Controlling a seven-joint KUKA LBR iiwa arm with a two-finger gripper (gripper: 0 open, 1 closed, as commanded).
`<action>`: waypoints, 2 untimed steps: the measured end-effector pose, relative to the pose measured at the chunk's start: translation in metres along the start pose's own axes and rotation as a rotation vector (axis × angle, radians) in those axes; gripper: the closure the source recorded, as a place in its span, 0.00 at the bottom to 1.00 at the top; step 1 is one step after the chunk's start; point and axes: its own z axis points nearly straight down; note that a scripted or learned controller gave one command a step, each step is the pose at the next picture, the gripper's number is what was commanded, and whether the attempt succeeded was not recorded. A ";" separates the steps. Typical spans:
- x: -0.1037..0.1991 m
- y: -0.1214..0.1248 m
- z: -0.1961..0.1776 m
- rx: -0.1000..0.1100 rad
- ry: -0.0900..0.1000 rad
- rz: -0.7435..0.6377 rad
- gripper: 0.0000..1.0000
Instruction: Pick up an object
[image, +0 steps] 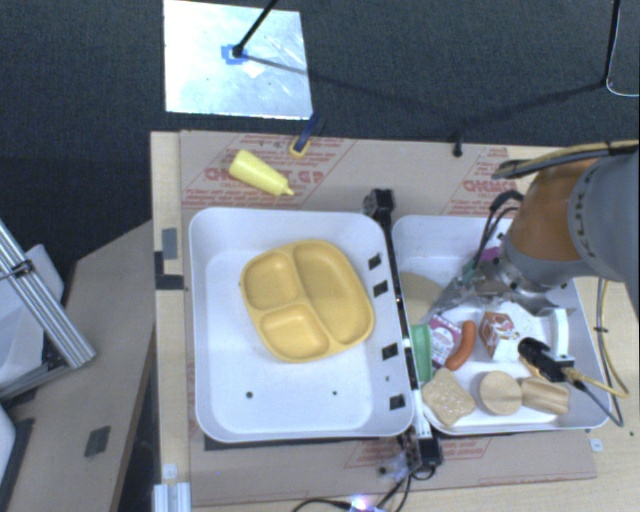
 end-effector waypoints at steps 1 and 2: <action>0.000 0.001 -0.011 -0.003 0.000 0.000 1.00; -0.004 0.001 -0.075 -0.005 -0.001 -0.002 1.00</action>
